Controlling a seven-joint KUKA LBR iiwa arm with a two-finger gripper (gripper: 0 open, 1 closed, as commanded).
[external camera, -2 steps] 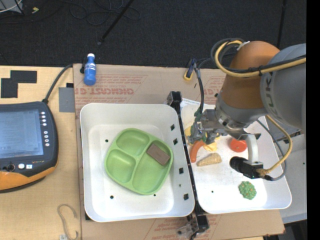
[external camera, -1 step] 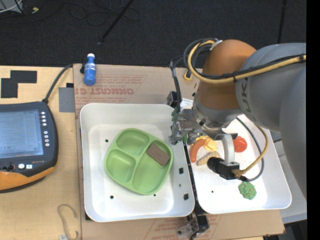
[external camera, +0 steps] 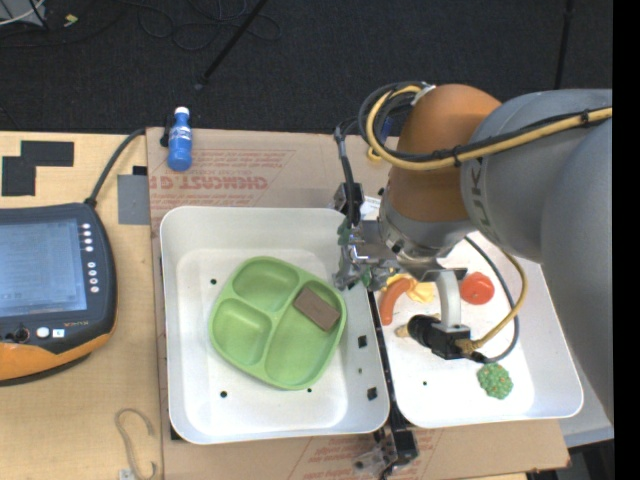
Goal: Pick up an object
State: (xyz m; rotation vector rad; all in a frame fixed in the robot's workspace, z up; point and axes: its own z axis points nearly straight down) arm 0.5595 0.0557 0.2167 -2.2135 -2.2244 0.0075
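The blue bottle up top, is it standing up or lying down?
Lying down. The blue bottle lies flat on the cardboard behind the left bin, its white cap pointing away from the bins.

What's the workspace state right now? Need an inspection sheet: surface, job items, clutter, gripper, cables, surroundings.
Surface: cardboard-covered bench; left bin and right bin side by side.
Job's things: green divided plate in left bin, brown block on it; in right bin an orange piece, red piece, green knobbly piece.
Clutter: blue bottle lying on bench behind the bins.
Gripper: gripper low over the bins' shared edge; finger state unreadable.
Cables: yellow and black hoses looped at wrist; black cables on floor.
Surroundings: teach pendant at left.
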